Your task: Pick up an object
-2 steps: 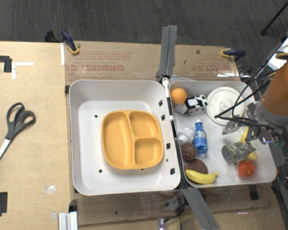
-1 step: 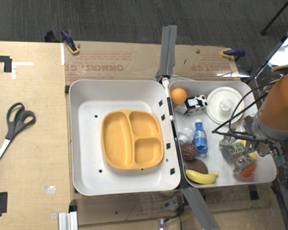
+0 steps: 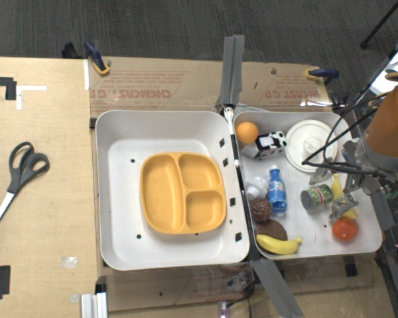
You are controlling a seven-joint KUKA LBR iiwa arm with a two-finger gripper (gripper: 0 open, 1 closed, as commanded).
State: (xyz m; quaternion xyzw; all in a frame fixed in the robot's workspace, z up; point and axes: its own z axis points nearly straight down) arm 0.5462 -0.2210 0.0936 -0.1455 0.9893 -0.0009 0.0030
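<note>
One yellow tray, one banana, one tomato; pincer state unclear.

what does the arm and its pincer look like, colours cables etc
The arm enters from the right edge, with a broad orange band and grey metal below it. Thin black cables loop across from it over the right bin. The pincer is a small grey metal assembly; its finer details are too small to tell.

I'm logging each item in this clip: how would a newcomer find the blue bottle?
Start at the right bin, the one crowded with small items. Near its left wall, below the orange ball and above the banana, stands a small bottle. It is the only blue thing there, with a white label.
</note>
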